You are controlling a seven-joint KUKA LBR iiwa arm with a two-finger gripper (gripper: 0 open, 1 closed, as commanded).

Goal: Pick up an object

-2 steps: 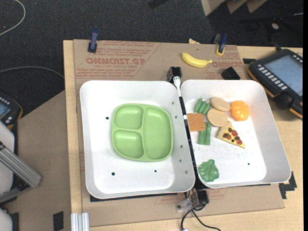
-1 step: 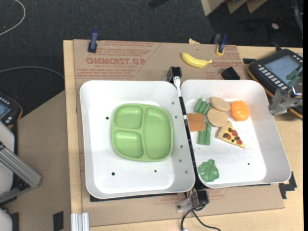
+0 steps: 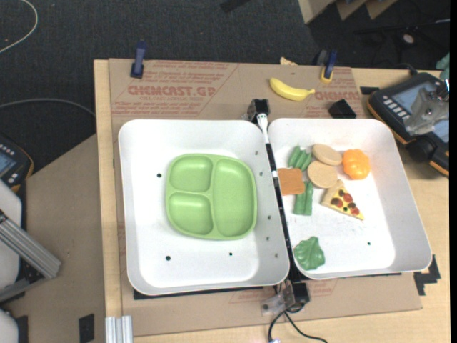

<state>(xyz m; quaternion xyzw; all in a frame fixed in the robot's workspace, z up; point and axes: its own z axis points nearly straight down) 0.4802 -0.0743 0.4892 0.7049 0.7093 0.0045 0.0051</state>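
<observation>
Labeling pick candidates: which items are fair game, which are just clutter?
Pick candidates, right bin:
pizza slice, orange, two tan discs, brown square, green beans, leafy green

Lying about:
green divided plate in left bin, banana on bench, blue clamps

One fixed overhead camera, slanted down over both white bins [image 3: 143,263] side by side.

Even, fairly bright overhead light, soft faint shadows, white bins [image 3: 143,256] near overexposed, dark floor [image 3: 107,13] dim, overall slightly soft focus, mild blur toward edges
</observation>
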